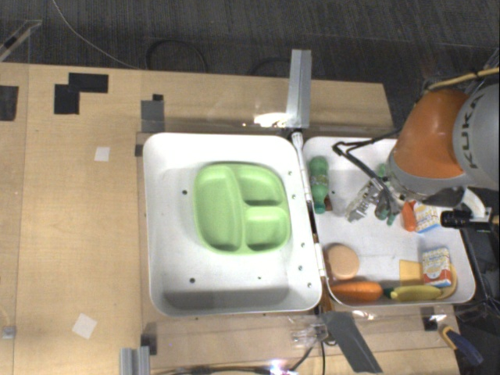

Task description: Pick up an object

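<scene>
Camera view: "KU" reads on the arm (469, 131); hand (371, 201) state unclear, over right bin (391, 252).

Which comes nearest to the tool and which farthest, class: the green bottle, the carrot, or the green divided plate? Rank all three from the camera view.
Measured from the tool:
1. Green bottle, just to its left, along the right bin's left wall.
2. Carrot, below it, at the right bin's bottom edge.
3. Green divided plate, far left, in the other bin.

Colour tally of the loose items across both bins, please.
Green: 2, divided tray, bottle
Orange: 1, carrot
Yellow: 2, banana, wedge
Tan: 1, round bun
Printed packs: 2
Total: 8
</scene>
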### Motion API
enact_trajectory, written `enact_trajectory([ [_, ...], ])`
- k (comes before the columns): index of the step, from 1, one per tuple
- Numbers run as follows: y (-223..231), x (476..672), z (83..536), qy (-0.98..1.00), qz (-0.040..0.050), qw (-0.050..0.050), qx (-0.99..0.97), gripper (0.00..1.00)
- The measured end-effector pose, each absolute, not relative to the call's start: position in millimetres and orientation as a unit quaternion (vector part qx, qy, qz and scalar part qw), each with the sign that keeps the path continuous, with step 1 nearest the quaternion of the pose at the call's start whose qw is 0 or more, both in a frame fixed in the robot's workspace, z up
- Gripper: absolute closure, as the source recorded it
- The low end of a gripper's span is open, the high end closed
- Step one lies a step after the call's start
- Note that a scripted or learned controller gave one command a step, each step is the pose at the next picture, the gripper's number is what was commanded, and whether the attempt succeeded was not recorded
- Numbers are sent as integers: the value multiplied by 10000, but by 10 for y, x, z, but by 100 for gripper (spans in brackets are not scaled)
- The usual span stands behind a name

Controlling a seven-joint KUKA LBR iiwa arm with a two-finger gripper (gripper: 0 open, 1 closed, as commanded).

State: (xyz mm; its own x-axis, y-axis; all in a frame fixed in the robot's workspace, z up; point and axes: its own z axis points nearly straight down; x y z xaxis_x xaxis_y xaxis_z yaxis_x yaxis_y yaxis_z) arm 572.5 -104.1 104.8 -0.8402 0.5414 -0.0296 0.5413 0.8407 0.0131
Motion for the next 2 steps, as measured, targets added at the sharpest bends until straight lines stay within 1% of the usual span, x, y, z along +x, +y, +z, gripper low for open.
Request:
enact_trajectory([
  [1, -1410, 5914, 2207, 9432, 12, 99, 3320, 100],
  [2, -664, 6236, 1848, 9166, 19, 25, 3998, 100],
])
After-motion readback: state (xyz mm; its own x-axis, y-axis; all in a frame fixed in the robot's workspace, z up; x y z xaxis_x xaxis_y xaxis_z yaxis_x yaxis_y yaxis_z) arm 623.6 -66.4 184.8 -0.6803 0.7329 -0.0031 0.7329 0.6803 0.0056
